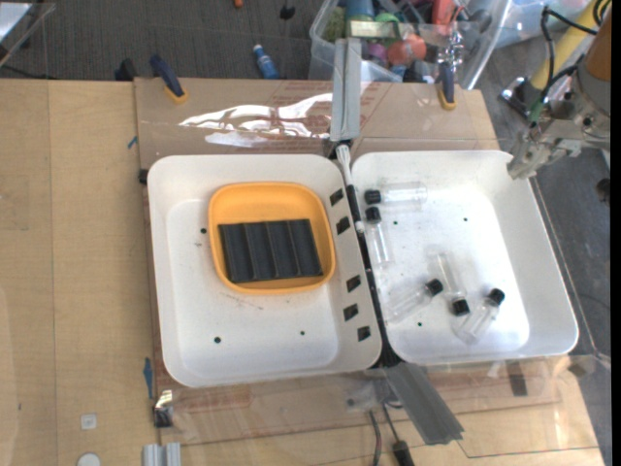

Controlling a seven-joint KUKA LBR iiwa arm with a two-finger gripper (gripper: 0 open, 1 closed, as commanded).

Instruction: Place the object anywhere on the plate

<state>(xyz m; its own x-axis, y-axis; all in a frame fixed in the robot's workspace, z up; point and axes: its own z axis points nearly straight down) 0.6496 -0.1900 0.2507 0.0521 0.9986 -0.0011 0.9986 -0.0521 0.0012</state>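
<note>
Orange plate [272,202] bearing a ribbed black insert [270,250] sits in the left bin [184,338]. Clear black-capped vials [441,294] lie scattered in the right bin [543,289]. Gripper [532,158] hovers over that bin's far right corner.

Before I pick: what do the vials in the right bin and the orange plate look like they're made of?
The vials look like clear plastic or glass: the white bin shows through them, and their caps are black. The orange plate looks like matte moulded plastic, with an even colour and rounded rim. Its dark ribbed insert could be rubber or plastic.
</note>
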